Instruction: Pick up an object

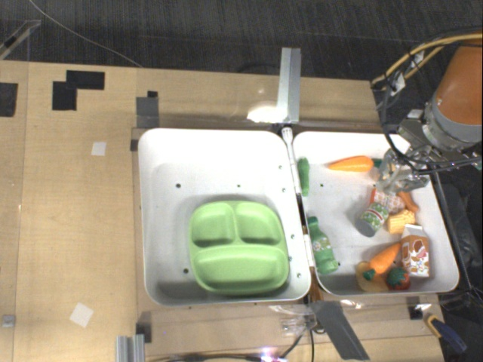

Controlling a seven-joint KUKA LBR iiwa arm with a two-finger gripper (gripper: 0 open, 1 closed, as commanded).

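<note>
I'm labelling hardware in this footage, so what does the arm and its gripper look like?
The arm enters at the right: a rounded orange band above a grey wrist ring. Yellow and black cables loop along its upper left side. Below the wrist sits the gripper, a small metallic grey assembly with dark wiring around it. No markings or lettering can be read on either.

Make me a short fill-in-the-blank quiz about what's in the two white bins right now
1. The green divided tray lies in the ____ bin.
2. The carrot near the right bin's far wall is ____ in colour.
3. The gripper hangs over the ____ bin.
4. The bottle beside the divider is ____.

Missing words: left; orange; right; green
</note>
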